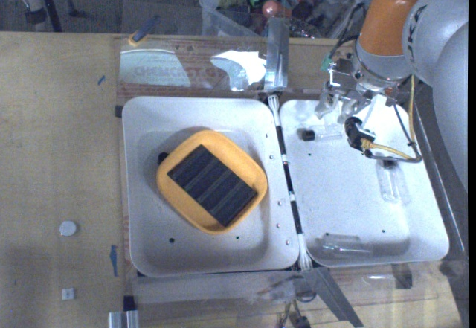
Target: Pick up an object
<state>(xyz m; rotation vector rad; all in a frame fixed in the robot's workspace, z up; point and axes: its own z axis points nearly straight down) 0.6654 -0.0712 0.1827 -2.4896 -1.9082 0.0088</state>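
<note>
two white bins (141, 193) sit on a tan wooden bench (52, 140); the yellow-orange object (212, 181) carries a dark grey ribbed panel, a small black piece (306, 134) lies in the right bin, and the grey arm (446, 29) wears an orange band (390, 10)

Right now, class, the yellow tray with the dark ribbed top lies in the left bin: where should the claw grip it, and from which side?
Probably straight from above, across the short width of the yellow tray, pinching its two long yellow rims. It lies flat and turned diagonally, so the claw would need rotating to match.
</note>
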